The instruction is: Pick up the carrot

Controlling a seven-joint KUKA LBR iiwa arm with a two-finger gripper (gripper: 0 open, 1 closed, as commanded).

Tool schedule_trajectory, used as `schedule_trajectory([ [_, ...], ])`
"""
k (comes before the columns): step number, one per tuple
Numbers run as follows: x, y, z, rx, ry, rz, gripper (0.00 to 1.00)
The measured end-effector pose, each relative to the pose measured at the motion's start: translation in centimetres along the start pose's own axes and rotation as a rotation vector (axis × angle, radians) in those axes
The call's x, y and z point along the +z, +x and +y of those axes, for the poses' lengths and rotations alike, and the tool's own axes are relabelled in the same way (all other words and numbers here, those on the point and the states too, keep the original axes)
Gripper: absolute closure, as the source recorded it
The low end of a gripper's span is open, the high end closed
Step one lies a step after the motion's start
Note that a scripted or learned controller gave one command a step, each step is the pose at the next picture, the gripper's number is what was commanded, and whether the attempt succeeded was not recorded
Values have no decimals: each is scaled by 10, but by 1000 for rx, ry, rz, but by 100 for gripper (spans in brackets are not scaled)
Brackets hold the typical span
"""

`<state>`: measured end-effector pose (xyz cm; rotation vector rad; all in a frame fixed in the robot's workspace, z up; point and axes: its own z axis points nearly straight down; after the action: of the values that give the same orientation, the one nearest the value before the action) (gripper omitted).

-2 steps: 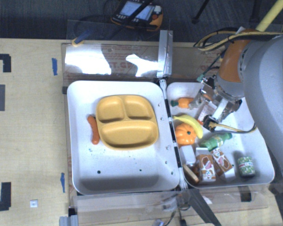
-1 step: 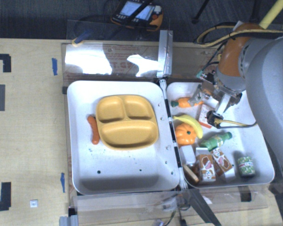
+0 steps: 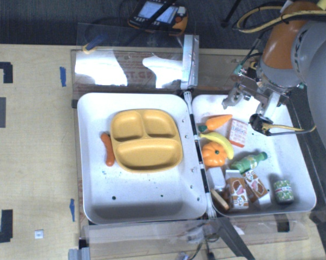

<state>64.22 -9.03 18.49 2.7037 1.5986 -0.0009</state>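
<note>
Over the far end of the right bin [image 3: 286, 151], the gripper [image 3: 248, 104] hovers on its grey, orange-banded arm [image 3: 285, 47]. Its two fingers [image 3: 232, 98] stand spread apart with bare white floor showing between them, so it's wide and gripping nothing.

And there's the carrot [image 3: 219, 121], just below and to the left of that gripper, close to it but apart from the fingers. It lies flat on the bin floor near the wall shared with the other bin, green top towards that wall, orange body slanting up to the right.

Just beside its thin end sits a red-and-white packet [image 3: 238, 132]. Right under the carrot comes a yellow banana [image 3: 219, 143], curled over a small orange pumpkin [image 3: 214, 155]. Further towards the near edge, a green bottle [image 3: 248, 161] lies on its side, then two brown-and-white cartons [image 3: 244, 190], and a green can [image 3: 282, 190] stands in the near right corner.

Across in the left bin [image 3: 147, 194], a yellow divided tray [image 3: 146, 140] takes the middle, with a reddish sausage [image 3: 107, 149] just off its left edge.
</note>
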Motion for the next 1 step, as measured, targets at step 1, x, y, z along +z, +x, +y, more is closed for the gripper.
schedule_trajectory([
  [1, 87, -6, 18, -269, -11, 3, 0],
])
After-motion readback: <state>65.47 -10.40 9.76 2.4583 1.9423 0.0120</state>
